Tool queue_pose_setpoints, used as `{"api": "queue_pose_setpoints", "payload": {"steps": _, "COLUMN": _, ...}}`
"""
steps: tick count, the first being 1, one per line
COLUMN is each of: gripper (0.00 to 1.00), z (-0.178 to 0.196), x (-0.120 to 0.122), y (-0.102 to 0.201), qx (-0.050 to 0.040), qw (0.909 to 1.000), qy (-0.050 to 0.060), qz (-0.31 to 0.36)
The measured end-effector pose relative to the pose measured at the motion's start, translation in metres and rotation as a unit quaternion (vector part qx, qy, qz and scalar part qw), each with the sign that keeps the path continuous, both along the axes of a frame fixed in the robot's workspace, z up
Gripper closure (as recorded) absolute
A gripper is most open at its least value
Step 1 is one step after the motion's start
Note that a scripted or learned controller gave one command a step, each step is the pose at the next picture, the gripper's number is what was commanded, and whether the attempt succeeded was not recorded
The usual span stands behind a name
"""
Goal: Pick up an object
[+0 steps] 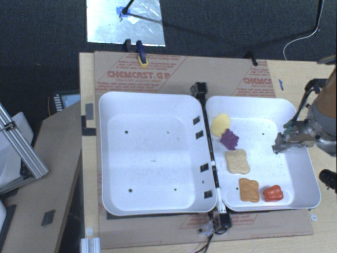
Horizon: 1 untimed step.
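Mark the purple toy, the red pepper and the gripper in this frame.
purple toy (pixel 229 139), camera view, on the middle of its body.
red pepper (pixel 273 193), camera view, on the centre of its red body.
gripper (pixel 277 147), camera view, at its fingertips above the right bin.

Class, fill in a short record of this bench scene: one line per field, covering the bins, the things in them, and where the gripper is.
bins: two white bins side by side, left bin and right bin
right bin contents: yellow piece, purple piece, pale slice, orange slice, red piece
gripper: over the right bin's right part, apart from all five things
fingers: cannot tell
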State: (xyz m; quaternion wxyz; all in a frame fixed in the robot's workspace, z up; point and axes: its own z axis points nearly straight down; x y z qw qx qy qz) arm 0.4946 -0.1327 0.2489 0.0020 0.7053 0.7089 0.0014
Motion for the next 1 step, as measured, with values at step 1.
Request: {"api": "queue_pose_setpoints", "payload": {"steps": 1, "gripper": 1.00, "z": 0.0981, "x": -0.0058, "y": 0.0653, "qx": 0.0010, "qw": 1.0000, "qy": -0.005, "qz": 0.003}}
